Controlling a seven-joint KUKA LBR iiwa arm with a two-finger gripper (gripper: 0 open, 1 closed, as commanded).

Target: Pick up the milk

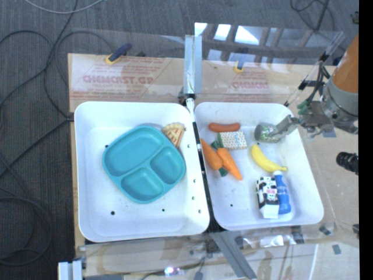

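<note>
Your gripper (pixel 269 132) hovers far in the right bin (pixel 310 182), grip state unreadable, milk (pixel 273 197) lying near.

- The milk carton (pixel 274 197) lies near the right bin's (pixel 309 214) front wall, with bare floor on its left.
- The banana (pixel 267 159) sits just behind it.
- The carrots (pixel 222 160) lie well to its left.

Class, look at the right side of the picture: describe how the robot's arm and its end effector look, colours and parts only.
The arm is grey with an orange band above the wrist. Dark cables and small green-tipped fittings run along its wrist. The end effector is a slim, silvery-grey metal piece that ends in a rounded tip.
</note>
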